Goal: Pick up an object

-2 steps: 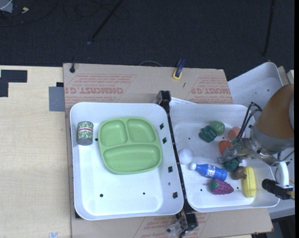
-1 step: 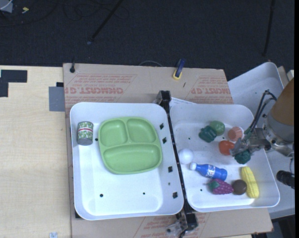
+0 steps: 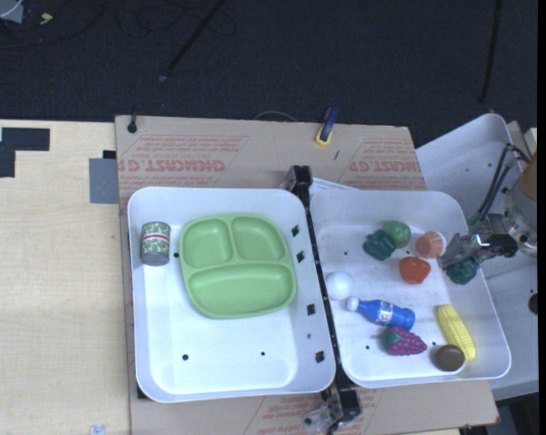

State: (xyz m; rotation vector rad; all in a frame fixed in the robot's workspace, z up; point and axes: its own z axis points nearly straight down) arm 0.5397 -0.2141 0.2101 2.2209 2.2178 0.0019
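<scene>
- Gripper (image 3: 463, 254) sits at the right edge of the right bin (image 3: 417, 205), fingers clamped on a dark green toy (image 3: 463, 271).
- Just left of it: a peach ball (image 3: 430, 243) and a red tomato (image 3: 415, 269).
- Lower right: corn cob (image 3: 455, 331), blue bottle (image 3: 385, 312), purple grapes (image 3: 402, 341).
- Left bin (image 3: 155, 361) holds a green divided plate (image 3: 237, 265) and a small can (image 3: 155, 243).
</scene>
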